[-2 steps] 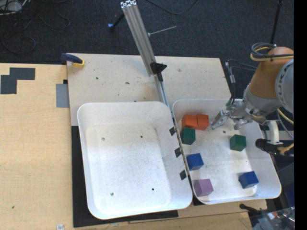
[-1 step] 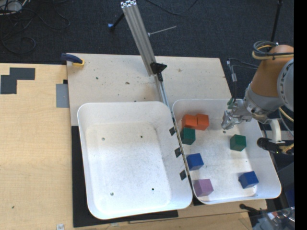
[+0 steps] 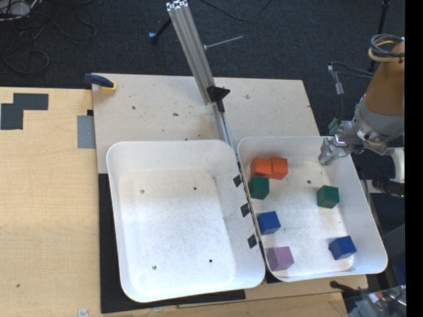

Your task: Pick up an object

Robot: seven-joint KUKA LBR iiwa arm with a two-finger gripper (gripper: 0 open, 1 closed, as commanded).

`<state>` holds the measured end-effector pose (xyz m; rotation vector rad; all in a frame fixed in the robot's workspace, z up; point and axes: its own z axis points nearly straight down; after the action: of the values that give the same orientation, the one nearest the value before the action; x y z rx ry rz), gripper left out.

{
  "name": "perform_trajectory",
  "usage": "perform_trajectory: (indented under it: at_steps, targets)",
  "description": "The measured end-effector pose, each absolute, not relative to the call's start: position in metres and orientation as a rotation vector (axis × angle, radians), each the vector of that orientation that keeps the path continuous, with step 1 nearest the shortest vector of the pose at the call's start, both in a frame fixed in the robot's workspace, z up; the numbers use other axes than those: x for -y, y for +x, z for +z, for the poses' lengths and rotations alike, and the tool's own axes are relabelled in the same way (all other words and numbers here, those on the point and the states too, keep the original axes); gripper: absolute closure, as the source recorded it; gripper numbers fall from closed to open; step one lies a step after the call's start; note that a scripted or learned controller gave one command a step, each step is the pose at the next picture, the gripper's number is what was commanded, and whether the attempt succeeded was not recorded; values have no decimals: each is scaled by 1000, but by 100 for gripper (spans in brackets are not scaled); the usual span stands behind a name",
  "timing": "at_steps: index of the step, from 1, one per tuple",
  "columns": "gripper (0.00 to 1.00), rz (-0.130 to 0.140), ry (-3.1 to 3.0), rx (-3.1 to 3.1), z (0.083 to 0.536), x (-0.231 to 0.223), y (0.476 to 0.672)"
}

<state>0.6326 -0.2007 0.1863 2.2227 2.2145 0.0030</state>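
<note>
The right bin [image 3: 370,226] holds several blocks. An orange block [image 3: 269,168] lies at its upper left, with a dark green cube [image 3: 259,187] touching it from below. A second green cube [image 3: 328,196] sits alone toward the right. Two blue cubes lie lower down, one near the divider [image 3: 268,222] and one at the lower right [image 3: 342,247]. A lilac cube [image 3: 279,257] rests near the front rim. My gripper [image 3: 328,152] hangs over the bin's upper right corner, above and apart from the lone green cube. Nothing shows between its fingers.
The left bin [image 3: 125,177] adjoins the right one along a clipped divider [image 3: 243,207]. A slanted aluminium rail [image 3: 195,51] rises behind the bins. A small blue and yellow tool [image 3: 100,81] lies at the bench's back left corner.
</note>
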Motion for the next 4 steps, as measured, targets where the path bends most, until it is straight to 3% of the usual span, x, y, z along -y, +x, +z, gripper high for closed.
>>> perform_trajectory:
  at_steps: [1, 2, 4]
  targets:
    - [100, 4, 2215, -2220, 250, 198, 637]
    - [100, 0, 2215, -2226, 258, 198, 637]
    - [100, 0, 2219, -2230, 252, 101, 610]
